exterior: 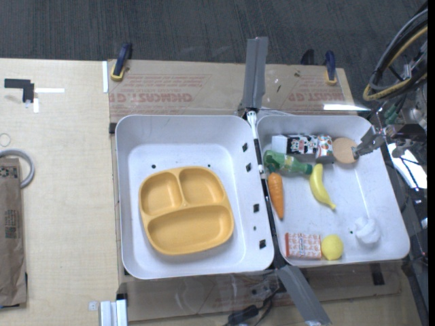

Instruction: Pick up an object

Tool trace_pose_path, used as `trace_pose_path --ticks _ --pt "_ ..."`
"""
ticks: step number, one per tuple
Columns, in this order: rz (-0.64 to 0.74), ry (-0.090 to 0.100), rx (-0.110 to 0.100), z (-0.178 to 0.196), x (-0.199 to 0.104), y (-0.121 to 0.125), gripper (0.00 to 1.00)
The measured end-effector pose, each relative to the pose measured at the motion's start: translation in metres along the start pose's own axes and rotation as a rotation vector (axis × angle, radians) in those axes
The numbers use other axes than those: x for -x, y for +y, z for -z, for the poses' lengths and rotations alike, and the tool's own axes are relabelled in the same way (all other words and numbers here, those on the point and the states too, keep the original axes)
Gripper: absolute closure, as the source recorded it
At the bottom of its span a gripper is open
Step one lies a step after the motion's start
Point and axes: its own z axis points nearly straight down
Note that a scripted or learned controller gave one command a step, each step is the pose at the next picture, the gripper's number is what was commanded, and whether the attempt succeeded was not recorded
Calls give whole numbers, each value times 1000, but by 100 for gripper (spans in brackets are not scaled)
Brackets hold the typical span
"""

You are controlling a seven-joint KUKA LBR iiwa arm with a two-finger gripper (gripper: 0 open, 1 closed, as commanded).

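The right bin (360, 189) holds several objects. An orange carrot (275, 194) lies by its left wall, with a yellow banana (319, 186) to the right of it. Behind them lie a green bottle (289, 163) and a black-and-white carton (306, 145). A tan round piece (344, 151) rests at the carton's right end. A lemon (332, 247), a red-and-white box (302, 245) and a small white object (368, 231) sit near the front. My gripper (367, 144) hangs at the bin's right rim, just right of the tan piece. Nothing is seen held in it.
The left bin (126, 182) holds a yellow divided plate (187, 209). A grey divider post (255, 73) rises between the bins at the back. Cables and the arm's body (401, 66) crowd the right side. A brown paper bag (12, 229) lies on the bench at far left.
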Motion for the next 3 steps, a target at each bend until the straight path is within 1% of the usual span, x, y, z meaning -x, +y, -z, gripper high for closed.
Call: trace_pose_path --ticks 1,2,3 --pt "274 0 1 -76 -36 34 0" --pt "417 -1 4 -187 -56 31 0" --pt "413 -3 5 -178 -54 31 100"
